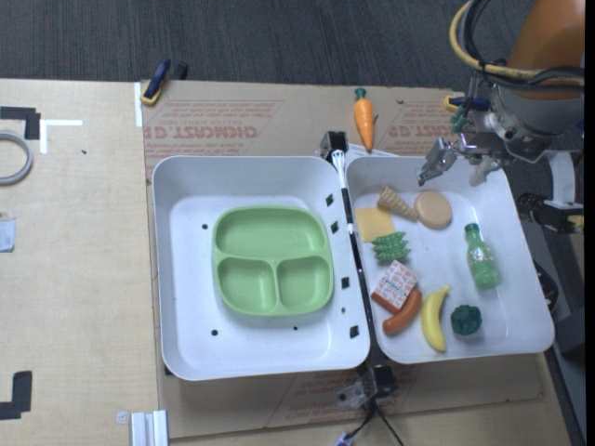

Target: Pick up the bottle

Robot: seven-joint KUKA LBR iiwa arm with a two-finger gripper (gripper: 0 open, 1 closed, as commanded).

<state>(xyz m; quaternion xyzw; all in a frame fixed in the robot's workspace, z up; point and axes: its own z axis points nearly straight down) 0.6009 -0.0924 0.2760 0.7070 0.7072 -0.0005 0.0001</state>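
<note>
Two white bins on a bench, the arm over the far right corner

The left bin (177,277) holds a green tray (273,261) — the right bin (521,249) holds the food toys. The gripper (462,163) hangs over the right bin's back edge, fingers spread a little and holding nothing. The bottle (480,256) lies well apart from it, near the right wall — a banana (433,319) sits close by

Reaches in from two o'clock, grey arm (544,100) with its orange band uppermost at the frame's corner. Wrist bent down toward nine o'clock. End effector (437,167) hanging low, fingers slightly parted, nothing between them.
</note>
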